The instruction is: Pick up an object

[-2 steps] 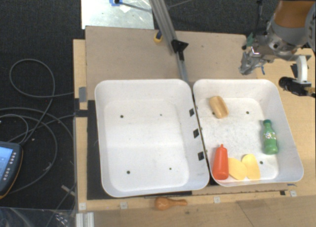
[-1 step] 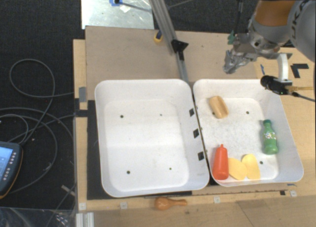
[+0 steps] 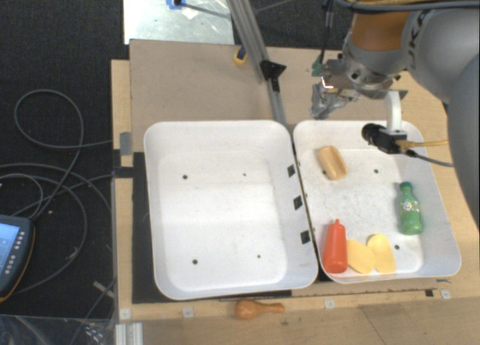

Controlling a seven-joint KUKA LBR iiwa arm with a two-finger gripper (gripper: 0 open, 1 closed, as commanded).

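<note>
Nearest to you, the red bottle (image 3: 334, 246) and two yellow pieces (image 3: 371, 254) lie in the right bin (image 3: 442, 250), with the green bottle (image 3: 409, 208) and bread roll (image 3: 331, 163) further back. The gripper (image 3: 324, 105) hangs above the bin's far rim, holding nothing, its jaws too unclear to judge. I think you are before the grasp; next it must descend over one object.

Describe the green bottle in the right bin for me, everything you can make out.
The green bottle is small and looks like glossy plastic, with a pale label band near its neck and a green cap. It lies flat on the floor of the right bin, near the right wall, cap pointing toward the far side. Nothing touches it; the gripper is well away.
</note>
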